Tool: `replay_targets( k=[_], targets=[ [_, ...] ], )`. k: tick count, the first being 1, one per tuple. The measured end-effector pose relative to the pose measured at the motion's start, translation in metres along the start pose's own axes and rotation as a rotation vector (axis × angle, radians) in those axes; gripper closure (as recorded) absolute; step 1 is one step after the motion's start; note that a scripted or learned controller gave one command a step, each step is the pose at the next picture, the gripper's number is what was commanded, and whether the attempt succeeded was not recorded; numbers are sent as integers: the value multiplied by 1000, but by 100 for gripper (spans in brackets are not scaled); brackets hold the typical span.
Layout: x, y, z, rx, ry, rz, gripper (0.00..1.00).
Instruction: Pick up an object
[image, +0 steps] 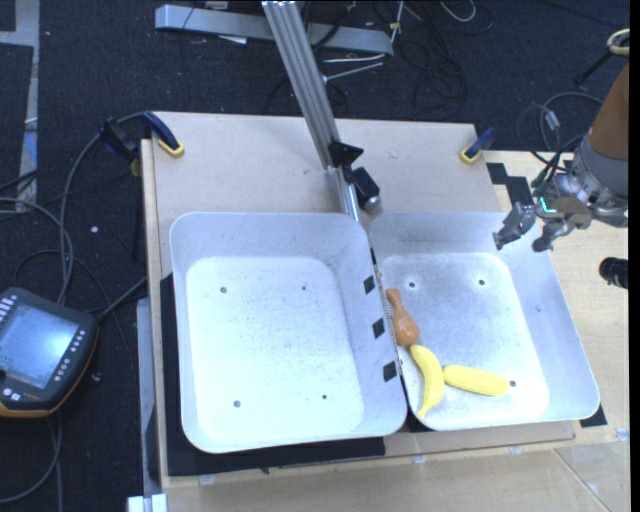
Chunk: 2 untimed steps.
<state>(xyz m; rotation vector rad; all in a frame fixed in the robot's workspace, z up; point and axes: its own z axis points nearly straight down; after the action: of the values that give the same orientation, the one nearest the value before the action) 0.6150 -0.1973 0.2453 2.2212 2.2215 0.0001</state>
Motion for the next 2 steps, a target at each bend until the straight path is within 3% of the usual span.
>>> replay_targets(
  k=[1,2],
  targets=[
    [0,0,0,0,0,0,0],
    [0,3,62,5,1,0,0]
  ],
)
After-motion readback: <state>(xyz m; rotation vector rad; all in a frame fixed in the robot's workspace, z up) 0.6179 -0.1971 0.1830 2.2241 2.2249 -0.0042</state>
